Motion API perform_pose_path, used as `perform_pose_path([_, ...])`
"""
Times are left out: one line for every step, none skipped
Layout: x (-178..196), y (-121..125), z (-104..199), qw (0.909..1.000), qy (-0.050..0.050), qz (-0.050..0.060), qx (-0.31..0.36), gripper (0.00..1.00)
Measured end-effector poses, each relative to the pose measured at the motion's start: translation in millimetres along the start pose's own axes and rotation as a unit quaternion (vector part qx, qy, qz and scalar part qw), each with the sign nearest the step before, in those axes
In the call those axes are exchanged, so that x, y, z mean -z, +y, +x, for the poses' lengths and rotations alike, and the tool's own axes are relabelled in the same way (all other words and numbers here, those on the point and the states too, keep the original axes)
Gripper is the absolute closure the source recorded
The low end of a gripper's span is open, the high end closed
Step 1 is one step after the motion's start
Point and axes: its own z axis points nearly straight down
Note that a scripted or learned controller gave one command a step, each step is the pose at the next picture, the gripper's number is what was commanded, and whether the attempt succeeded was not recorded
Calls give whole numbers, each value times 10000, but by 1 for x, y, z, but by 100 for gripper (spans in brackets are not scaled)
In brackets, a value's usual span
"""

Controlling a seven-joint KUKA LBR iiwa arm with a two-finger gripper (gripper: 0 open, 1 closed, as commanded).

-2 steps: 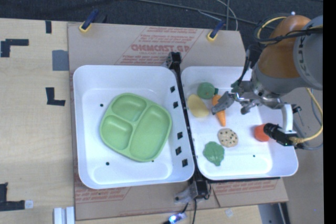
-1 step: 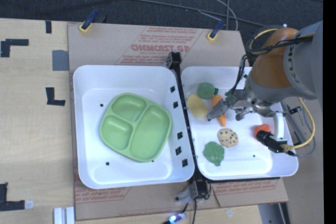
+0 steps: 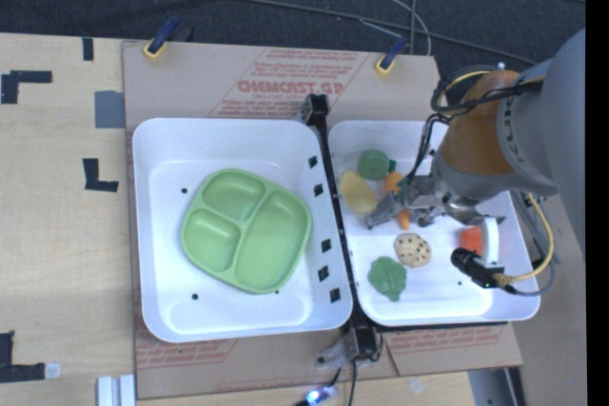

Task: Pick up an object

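While the arm point(image 3: 519, 124) reached in over the right bin point(image 3: 519, 304), everything pickable sat clustered in that bin, so I used the cookie point(image 3: 412, 249) as the landmark.

Nearest the camera: green broccoli piece point(image 3: 387, 278), just below-left of the cookie, apart from it by a small gap. Cookie itself was round, tan, speckled, lying flat, no useful long axis.

Gripper point(image 3: 400, 203) hung just above the cookie, slightly left of it. Jaws: cannot tell whether parted or closed; dark metal parts overlapped there and I saw nothing clearly between them. A small orange piece point(image 3: 403, 220) sat right under that hardware, directly above the cookie, too hidden to say whether it was touched.

Right of the cookie: an orange-and-white block point(image 3: 479, 240) near the bin's right side, partly under the wrist.

Up-left of the cookie: yellow lemon-like item point(image 3: 359, 192), beside the divider between bins, just left of the gripper. Its long axis ran roughly up-down in the view.

Farthest from the cookie, still in that bin: dark green round item point(image 3: 373, 164), touching or nearly touching the yellow one's upper edge.

Far left of the cookie: green divided plate point(image 3: 247, 230) in the left bin point(image 3: 162, 157), well apart from the gripper.

Judgement: closest candidates were the small orange piece and the yellow item; the yellow one lay to the gripper's left, so a short leftward shift would be needed. No grasp was evident yet.
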Motion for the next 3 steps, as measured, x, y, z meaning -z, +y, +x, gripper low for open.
perform_pose_path([13, 1, 0, 10000, -6, -16, 2, 100])
perform_pose_path([76, 3, -3, 10000, 4, -26, -3, 100])
perform_pose_path([135, 8, -11, 10000, -2, -33, -4, 100])
